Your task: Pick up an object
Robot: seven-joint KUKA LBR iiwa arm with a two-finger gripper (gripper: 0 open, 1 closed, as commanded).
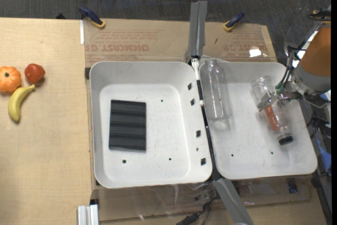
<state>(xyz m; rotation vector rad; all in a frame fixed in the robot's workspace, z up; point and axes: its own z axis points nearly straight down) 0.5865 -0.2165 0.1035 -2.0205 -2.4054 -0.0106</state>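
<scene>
Nearest the lens, the front rim of the right bin [263, 173], white and shallow, beside the left bin [139, 179] on the cardboard-covered bench [47, 166]. Task judged barely begun — nothing lifted, every candidate lying flat. Down in the right bin, a clear bottle with orange contents and a dark cap [275, 118], slanted near the far right wall; a crumpled clear plastic piece [260, 88] touching its upper end; a taller clear bottle [215, 93] lying lengthwise close to the divider. Over in the left bin, a black ribbed block [128, 125], untouched. Arm with its orange band [318, 55] cut off at the right edge, wrist hanging just beside the orange-filled bottle's upper end. Claw [280, 93] lost against cables and clear plastic — cannot tell how wide, nor whether anything is caught in it. Off to the left on the bench, well apart, an orange [9, 79], a red fruit [35, 72] and a banana [18, 102]. Grasp and lift judged left to do.
</scene>
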